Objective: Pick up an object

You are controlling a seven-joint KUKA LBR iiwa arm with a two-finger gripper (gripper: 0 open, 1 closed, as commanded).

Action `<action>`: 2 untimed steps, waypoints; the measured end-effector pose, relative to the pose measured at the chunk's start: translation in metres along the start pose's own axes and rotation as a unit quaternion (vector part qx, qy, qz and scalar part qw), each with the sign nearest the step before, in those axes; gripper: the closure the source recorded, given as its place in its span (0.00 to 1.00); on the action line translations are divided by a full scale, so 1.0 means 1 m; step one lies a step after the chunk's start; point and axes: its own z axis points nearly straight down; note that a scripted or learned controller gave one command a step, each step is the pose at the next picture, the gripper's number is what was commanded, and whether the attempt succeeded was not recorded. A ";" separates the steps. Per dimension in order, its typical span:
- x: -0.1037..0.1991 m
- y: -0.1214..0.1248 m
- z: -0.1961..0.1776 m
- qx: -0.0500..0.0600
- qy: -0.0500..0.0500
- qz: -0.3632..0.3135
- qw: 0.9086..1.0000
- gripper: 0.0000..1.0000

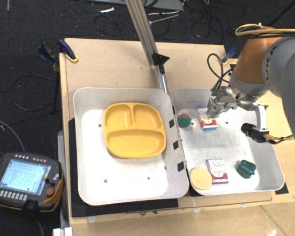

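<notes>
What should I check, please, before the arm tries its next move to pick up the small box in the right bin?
1. Gripper sits over the small box: ok.
2. Box actually held: cannot tell, the wrist hides the contact.
3. Green-and-orange toy lies apart from the box, to its left in the view: ok.
4. Second small box, tan round disc and dark green piece lie along the near side of the right bin, away from the gripper: ok.
5. Yellow divided tray rests in the left bin: ok.
</notes>
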 end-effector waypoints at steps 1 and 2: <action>0.004 0.010 -0.049 -0.002 0.000 0.000 1.000 1.00; 0.006 0.012 -0.113 -0.003 0.000 0.000 1.000 1.00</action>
